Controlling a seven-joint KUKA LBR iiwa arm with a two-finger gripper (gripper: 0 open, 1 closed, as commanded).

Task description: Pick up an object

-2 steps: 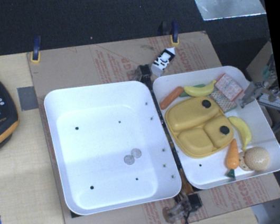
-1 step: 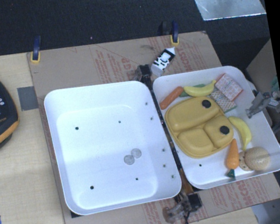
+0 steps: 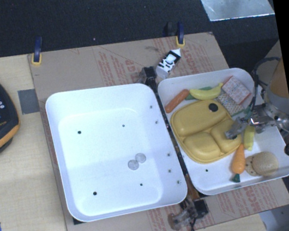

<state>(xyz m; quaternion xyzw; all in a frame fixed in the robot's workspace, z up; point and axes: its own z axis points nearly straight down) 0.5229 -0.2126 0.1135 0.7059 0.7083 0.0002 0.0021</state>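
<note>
— Gripper position?
— Low over right bin, at right edge of big yellow soft toy. Touching it or just above: cannot tell.
— Open or closed? Holding anything?
— Cannot tell, too blurred.
— Other objects there?
— Banana and carrot at back, checkered block beside banana. Second carrot and brown potato at front. Two small discs in left bin.
</note>
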